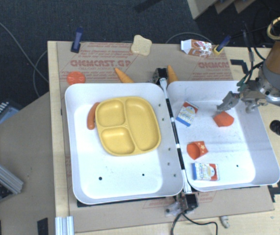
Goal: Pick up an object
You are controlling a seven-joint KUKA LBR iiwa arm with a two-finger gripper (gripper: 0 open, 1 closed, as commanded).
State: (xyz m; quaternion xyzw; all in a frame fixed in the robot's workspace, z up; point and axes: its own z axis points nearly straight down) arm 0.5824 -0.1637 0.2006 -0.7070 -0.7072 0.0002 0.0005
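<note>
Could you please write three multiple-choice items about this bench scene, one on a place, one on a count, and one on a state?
1. Where does the yellow tray lie?
A. left bin
B. right bin
C. on the cardboard

2. How many compartments has the yellow tray?
A. two
B. three
C. five

3. How does the gripper stand relative to the red block?
A. clamped on it
B. just above it, apart
C. over the left bin

Answers: 1 A, it rests on the left bin floor; 2 B, two ridges divide three wells; 3 B, the block lies free below it.
</note>
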